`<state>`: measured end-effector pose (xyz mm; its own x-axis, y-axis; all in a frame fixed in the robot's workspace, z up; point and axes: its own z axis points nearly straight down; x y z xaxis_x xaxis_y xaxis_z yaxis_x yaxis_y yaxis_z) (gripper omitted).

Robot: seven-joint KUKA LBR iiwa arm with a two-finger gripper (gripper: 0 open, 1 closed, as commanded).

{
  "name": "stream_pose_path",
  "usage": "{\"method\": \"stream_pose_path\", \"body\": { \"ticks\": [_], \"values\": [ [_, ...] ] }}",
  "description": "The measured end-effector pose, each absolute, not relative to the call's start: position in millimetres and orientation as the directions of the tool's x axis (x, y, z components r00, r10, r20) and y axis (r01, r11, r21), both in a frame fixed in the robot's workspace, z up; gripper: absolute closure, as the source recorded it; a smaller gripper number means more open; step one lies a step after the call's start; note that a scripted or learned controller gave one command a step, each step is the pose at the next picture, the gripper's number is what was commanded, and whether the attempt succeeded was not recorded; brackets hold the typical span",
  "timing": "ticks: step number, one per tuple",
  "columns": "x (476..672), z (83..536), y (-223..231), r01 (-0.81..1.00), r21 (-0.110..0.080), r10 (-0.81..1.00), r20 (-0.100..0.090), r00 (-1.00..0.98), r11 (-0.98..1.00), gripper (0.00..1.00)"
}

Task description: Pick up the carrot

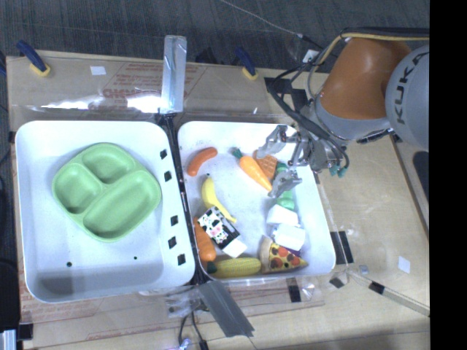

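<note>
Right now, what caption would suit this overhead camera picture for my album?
Robot arm's pincer reaching into the right bin at the carrot among toy food; a green plate lies in the left bin.

Dark grey carpet floor (146, 9) at far side. Light wooden bench (387, 217) near, blue clamps (33, 58) on far edge.

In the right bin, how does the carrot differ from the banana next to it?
The carrot is orange with a green top; the banana is plain yellow. The carrot is thick and tapered, the banana slimmer and curved. The carrot lies by the gripper near the bin's far right side; the banana lies nearer the middle, beside the cow-patterned carton. Both lie flat in the right bin.
</note>
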<state>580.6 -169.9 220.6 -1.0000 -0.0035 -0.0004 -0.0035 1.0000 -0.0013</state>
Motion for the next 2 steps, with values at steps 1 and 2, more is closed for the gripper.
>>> {"method": "stream_pose_path", "body": {
  "ticks": [1, 2],
  "values": [
    [597.1, 116.5, -177.2, 0.217, 0.0, 0.217, 0.006, -0.976, 0.976, 0.0],
    [600.4, 130.1, -175.5, 0.208, -0.001, 0.208, -0.002, -0.978, 0.978, 1.0]
  ]
}}
